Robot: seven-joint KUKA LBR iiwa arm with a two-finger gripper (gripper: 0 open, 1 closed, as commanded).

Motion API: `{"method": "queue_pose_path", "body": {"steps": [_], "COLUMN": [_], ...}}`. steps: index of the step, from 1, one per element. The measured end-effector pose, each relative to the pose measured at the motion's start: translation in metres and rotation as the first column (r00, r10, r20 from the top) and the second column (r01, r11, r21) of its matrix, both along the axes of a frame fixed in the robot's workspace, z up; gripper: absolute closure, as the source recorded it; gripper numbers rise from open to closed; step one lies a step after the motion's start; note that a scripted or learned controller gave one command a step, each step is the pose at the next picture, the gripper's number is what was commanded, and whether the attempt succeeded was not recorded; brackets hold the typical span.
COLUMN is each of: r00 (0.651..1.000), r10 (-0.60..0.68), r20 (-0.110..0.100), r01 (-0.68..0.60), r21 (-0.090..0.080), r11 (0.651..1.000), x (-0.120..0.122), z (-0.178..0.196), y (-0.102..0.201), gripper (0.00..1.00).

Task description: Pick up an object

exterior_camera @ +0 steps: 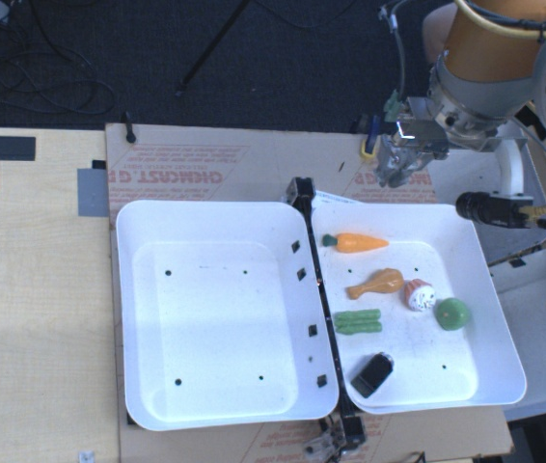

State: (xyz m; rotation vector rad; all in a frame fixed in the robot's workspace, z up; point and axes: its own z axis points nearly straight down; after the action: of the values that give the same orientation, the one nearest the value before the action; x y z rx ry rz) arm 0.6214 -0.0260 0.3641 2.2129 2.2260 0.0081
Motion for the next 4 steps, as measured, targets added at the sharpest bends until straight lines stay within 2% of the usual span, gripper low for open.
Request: {"method": "queue_pose_path", "body": {"steps": [1,2,3,4], "r00": [1.000,1.000,1.000,1.000], "r10": [-0.003,-0.009,-0.004,-0.002], "r20": [-0.004,-0.017,-0.008,-0.005], "r01": [0.003,0.009,0.004,0.002], "r21": [-0.001,-0.002,-0.001,-0.001], "r11": [1.000,1.000,1.000,1.000], "x": [0.024,0.000,-0.016,-0.019], "z": [0.027,-0.063,-0.038,0.011], "y": [0.038,0.047,0.076,0.125], "gripper": [1.00,1.00,1.00,1.00]}}
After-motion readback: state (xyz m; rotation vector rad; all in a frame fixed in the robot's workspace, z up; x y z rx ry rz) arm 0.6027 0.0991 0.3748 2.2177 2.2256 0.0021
